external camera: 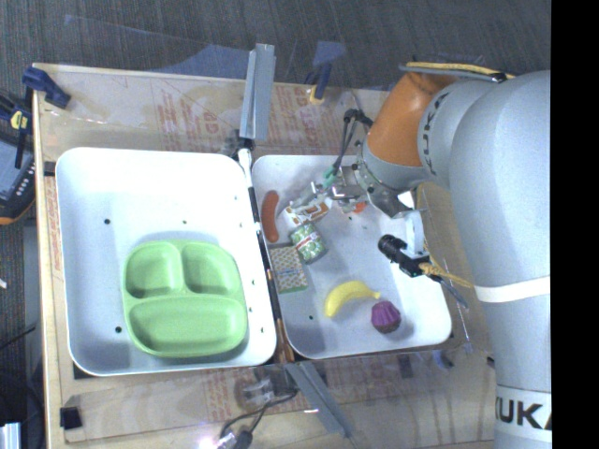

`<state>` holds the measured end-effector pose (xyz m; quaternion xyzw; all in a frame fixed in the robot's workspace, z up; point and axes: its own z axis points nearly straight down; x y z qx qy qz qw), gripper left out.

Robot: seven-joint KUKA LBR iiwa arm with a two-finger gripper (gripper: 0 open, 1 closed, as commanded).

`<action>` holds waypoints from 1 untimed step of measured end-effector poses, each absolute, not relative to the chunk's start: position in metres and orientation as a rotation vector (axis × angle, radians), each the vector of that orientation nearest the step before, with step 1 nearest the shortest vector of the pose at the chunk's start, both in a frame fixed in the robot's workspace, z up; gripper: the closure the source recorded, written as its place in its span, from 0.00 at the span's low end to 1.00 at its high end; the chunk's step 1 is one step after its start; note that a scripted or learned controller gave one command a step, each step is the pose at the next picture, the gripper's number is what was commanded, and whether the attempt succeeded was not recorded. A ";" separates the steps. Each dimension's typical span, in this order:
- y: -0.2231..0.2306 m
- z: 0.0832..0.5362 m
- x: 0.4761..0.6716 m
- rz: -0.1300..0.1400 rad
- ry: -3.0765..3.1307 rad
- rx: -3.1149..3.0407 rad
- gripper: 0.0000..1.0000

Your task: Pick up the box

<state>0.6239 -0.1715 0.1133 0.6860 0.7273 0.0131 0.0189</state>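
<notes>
reaching over the box [285, 270], your tool [314, 204] grip is unclear; next you lower onto it.

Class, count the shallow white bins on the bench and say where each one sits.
2. The left bin holds a green divided tray; the right bin holds a banana and other small items.

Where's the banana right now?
The banana lies in the right-hand bin, toward its near edge, just left of the purple fruit and below the small patterned box.
</notes>
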 end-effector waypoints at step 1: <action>-0.161 0.113 0.591 0.039 2.281 2.098 0.00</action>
